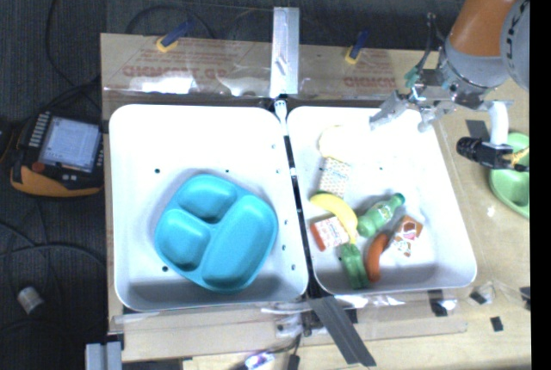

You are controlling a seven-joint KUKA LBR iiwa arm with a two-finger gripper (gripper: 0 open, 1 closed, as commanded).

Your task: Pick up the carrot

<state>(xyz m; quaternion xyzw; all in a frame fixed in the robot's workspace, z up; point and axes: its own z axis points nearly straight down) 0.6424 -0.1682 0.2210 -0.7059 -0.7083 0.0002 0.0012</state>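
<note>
The carrot (pixel 376 255) is a short orange piece lying at a slant near the front of the right bin (pixel 448 213), between a green item (pixel 353 265) and a small red and white packet (pixel 408 236). My gripper (pixel 401 119) hovers over the far edge of the right bin, well behind the carrot and apart from it. Its two fingers are spread open with nothing between them.
A banana (pixel 336 212), a green bottle (pixel 380 216), a red packet (pixel 327 232) and a pale patterned packet (pixel 337 175) crowd around the carrot. The left bin (pixel 138 144) holds a blue divided tray (pixel 215 229). A green object (pixel 516 179) sits on the bench at the right.
</note>
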